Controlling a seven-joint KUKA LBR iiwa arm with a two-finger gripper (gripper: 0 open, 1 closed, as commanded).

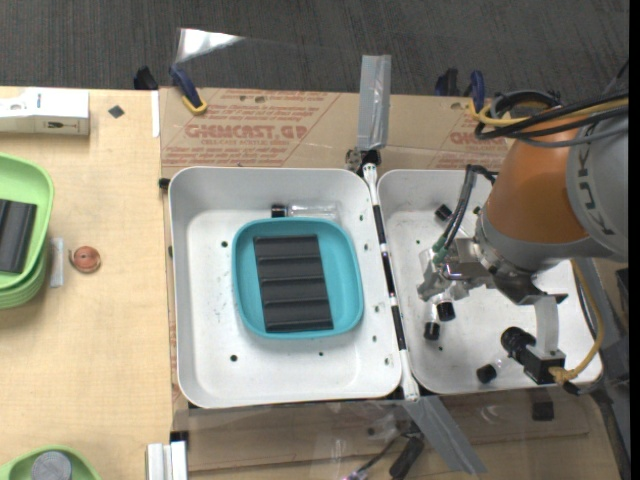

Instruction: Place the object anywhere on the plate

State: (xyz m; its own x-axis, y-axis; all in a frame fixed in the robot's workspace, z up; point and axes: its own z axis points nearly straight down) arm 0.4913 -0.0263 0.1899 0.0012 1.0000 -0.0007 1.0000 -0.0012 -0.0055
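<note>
KUKA arm (560,193) reaches in from the right, orange band uppermost | wrist bent downward | gripper (437,303) low, pointing down, cables looping above the wrist

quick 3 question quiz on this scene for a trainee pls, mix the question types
1. True or false: the teal plate sits in the left bin.
2. Which bin is the gripper over? A) left B) right
3. Fill in: the ribbed block lying on the plate is ____ in colour.

Key: 1 true; 2 B; 3 black
</note>
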